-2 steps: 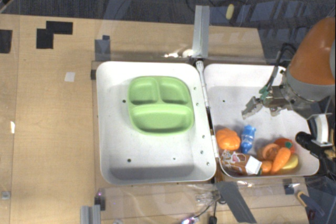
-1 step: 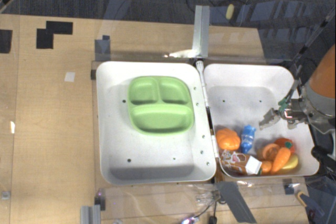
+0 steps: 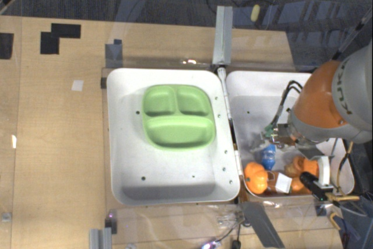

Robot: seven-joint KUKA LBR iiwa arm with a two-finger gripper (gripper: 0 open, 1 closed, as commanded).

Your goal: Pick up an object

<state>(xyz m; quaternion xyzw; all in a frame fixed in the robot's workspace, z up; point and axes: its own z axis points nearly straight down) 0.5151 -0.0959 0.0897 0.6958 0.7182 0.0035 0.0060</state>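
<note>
My gripper [image 3: 273, 136] hangs low over the right bin [image 3: 256, 96], near its middle, at the end of the grey wrist below the orange band. Just below and in front of the gripper lies a small blue object [image 3: 268, 156]; whether the two touch is unclear. A round orange fruit [image 3: 254, 177] rests in the bin's front left corner. Another orange object [image 3: 298, 168] lies to the right of the blue one, with a small white card [image 3: 283, 182] leaning between the orange pieces. I see nothing held in the gripper.
The left bin [image 3: 125, 125] holds a green divided plate [image 3: 176, 115] in its middle. A metal post [image 3: 222, 38] stands at the back between the two bins. The arm covers the right bin's right side.
</note>
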